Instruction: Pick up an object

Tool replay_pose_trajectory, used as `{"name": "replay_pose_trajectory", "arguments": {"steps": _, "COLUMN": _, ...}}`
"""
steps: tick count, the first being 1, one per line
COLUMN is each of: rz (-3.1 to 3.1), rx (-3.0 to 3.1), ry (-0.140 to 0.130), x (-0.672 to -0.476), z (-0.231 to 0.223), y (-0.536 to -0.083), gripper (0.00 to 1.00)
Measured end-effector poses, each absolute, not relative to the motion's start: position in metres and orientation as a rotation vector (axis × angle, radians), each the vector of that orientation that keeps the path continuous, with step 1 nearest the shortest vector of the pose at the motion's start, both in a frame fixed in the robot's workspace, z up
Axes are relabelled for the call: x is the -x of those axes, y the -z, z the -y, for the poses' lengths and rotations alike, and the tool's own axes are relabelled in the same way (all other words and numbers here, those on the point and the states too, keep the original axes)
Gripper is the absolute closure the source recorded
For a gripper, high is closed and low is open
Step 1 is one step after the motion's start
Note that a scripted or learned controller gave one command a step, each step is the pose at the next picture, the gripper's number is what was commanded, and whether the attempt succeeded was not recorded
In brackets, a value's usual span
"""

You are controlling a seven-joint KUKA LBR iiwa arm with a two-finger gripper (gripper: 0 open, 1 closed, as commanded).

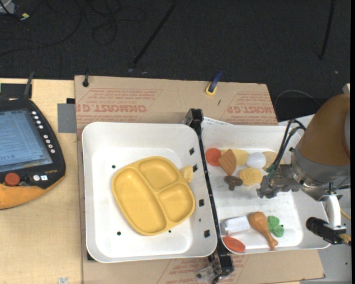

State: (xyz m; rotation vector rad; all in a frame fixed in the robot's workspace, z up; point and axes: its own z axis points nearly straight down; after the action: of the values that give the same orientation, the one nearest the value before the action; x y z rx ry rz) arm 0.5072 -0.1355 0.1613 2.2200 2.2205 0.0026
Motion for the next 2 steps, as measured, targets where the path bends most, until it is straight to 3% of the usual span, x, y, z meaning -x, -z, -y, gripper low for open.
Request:
{"name": "replay_pose_trajectory", "arguments": {"steps": 1, "rz": -2.218, "rx": -2.220, "ry": -0.003, "x": -0.507, "z": 0.148, "y": -0.215, "gripper": 1.00}}
{"name": "replay_pose_trajectory", "arguments": {"steps": 2, "rz": -2.220, "rx": -2.223, "ry": -0.001, "x": -0.507, "z": 0.149, "y": -0.228, "gripper": 1.00}}
